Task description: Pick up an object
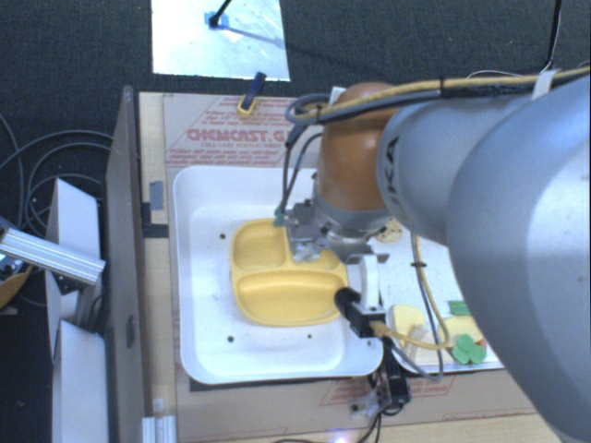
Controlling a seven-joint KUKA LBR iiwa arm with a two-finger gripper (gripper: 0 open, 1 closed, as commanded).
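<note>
yellow divided tray [277, 289] | glossy plastic | in white bin [208, 340]

Robotics laboratory bench. A grey industrial arm [499, 192] with exposed cabling reaches over a white bin [199, 247] at centre; loose cables [37, 169] lie on dark carpet at left.

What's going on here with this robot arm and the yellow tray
A grey robot arm with an orange band reaches in from the right and is down over the left white bin. Its gripper sits at the right edge of a yellow divided tray that lies flat in that bin. Whether it has hold of the tray can't be told from this angle. A green item lies in the other bin, mostly hidden by the arm.
</note>
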